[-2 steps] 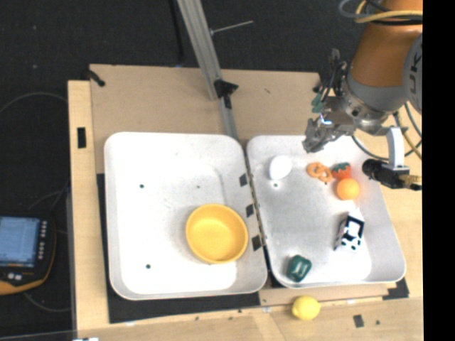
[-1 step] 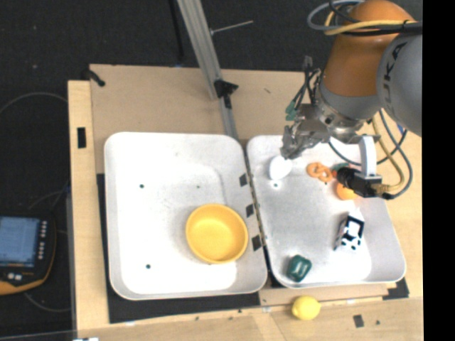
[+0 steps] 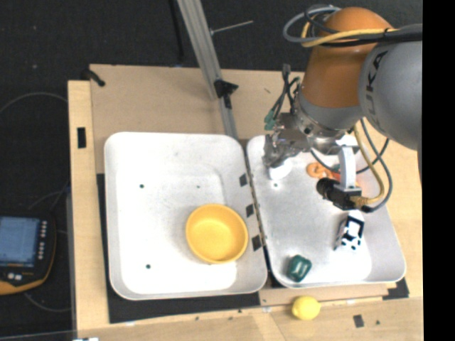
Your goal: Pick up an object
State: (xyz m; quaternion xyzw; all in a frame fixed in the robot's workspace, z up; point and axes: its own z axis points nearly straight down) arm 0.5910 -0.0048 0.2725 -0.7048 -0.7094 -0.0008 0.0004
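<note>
- My pincer (image 3: 279, 156) hangs over the upper left corner of the right bin (image 3: 313, 222), just right of the seam between the two bins.
- From this slanted view I cannot tell how the pincer stands, nor whether anything sits in it; a small pale patch shows right under it, too blurred to name.
- My arm (image 3: 341, 62) comes in from the upper right of the frame, its orange band sitting above the wrist, with cables looping around it.
- A yellow bowl (image 3: 216, 232) rests upright in the left bin (image 3: 153, 190), toward that bin's lower right corner and close to the seam.
- A small dark green object (image 3: 298, 267) lies at the lower left of the right bin, well apart from my pincer.
- A black and white object (image 3: 350, 233) lies at the right side of the right bin, lower than my wrist.
- An orange object (image 3: 318, 170) peeks out in the upper part of the right bin, partly hidden by the wrist hardware and a black fitting beside it.
- A yellow ball (image 3: 306, 307) sits on the counter (image 3: 142, 98) outside the bins, just below the right bin's lower edge.
- A handheld screen unit (image 3: 25, 251) lies off the counter at the lower left of the frame.
- A grey metal pole (image 3: 202, 48) slants down from the top of the frame to the seam between the bins.
</note>
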